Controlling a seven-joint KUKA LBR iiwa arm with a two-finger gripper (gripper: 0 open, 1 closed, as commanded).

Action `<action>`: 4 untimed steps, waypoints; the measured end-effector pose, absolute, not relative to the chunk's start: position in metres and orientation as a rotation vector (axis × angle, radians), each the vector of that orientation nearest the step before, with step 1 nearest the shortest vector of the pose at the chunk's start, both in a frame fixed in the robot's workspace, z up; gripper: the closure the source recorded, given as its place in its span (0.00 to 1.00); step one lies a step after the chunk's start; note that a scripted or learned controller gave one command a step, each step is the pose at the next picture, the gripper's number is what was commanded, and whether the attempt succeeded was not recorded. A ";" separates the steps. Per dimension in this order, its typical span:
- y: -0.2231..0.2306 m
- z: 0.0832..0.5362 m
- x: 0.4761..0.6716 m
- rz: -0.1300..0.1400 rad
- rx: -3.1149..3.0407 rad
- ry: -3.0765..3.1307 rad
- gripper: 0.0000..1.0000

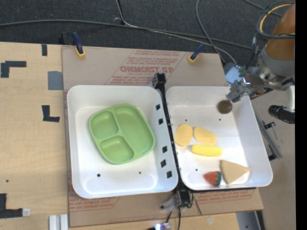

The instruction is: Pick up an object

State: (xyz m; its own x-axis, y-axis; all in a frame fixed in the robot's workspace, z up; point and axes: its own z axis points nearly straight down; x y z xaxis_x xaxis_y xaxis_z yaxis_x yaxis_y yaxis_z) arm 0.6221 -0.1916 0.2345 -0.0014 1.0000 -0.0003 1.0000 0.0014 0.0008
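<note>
The tabletop (29, 143) is light wood with a sheet of brown cardboard (139, 66) on it; two white bins sit side by side on the cardboard. The left bin (79, 176) holds one green plate (121, 133) with three sections; the plate lies flat near the middle of that bin. The right bin (242, 143) holds the small things to pick from. The grey arm (280, 42) with its orange band comes in from the right, above the far right corner of the right bin; the gripper (236, 94) hangs low over that corner, and I cannot tell how the jaws stand. A tan wedge (233, 171) lies in the near right corner of the right bin; a small red thing (213, 178) touches its left side. A yellow corn cob (206, 150) lies near the middle of the bin; just behind it sit two yellow pieces, a round one (183, 134) on the left and an oval one (205, 135) on the right, touching each other. A small brown ball (224, 107) sits just below the gripper; nothing shows it being held.
</note>
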 end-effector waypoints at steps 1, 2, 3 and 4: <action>-0.139 0.223 0.604 -0.002 2.219 2.229 1.00; -0.083 0.213 0.591 -0.001 2.217 2.230 1.00; -0.030 0.203 0.576 -0.002 2.217 2.229 1.00; 0.027 0.208 0.552 -0.002 2.216 2.231 1.00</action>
